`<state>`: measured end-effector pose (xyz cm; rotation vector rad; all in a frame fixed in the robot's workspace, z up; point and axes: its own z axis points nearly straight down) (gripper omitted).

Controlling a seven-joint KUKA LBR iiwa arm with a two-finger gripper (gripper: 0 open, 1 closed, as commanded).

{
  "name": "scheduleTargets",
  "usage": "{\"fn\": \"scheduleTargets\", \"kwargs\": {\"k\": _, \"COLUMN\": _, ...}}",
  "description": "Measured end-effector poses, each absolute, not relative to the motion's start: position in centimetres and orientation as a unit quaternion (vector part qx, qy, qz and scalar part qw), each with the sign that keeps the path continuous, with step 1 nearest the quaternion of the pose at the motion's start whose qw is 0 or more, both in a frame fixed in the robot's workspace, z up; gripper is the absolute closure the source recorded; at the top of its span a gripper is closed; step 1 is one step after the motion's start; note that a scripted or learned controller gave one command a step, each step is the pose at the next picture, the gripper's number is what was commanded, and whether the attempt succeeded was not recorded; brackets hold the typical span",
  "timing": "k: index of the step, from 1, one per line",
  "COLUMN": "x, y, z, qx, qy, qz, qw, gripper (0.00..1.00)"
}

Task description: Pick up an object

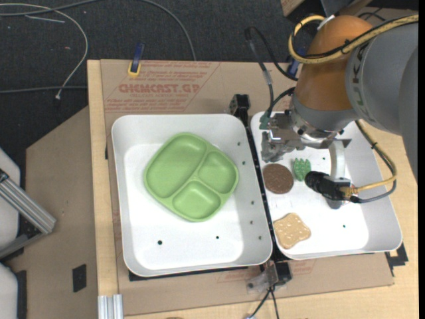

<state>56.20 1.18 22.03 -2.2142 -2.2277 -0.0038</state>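
Brown round disc [277, 178] sits just below the pincer [275, 148], whose grip state I cannot tell, cracker [291, 230] further down

Divided plate [191, 176] in left bin [129, 198]; cracker [291, 230] in right bin [372, 234].

Much of the right bin [372, 234] is covered by the arm [372, 65], which is itself cut off by the top and right edges. The pincer [275, 148] is seen from above, and how its fingers stand cannot be made out. The green toy [302, 168] is partly hidden beneath the wrist.
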Motion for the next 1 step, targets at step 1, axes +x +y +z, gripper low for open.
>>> {"fn": "scheduleTargets", "kwargs": {"k": 1, "x": 58.34, "y": 6.15, "z": 23.35, "qx": -0.705, "qy": -0.709, "qz": -0.0022, "qw": 0.000, "gripper": 1.00}}
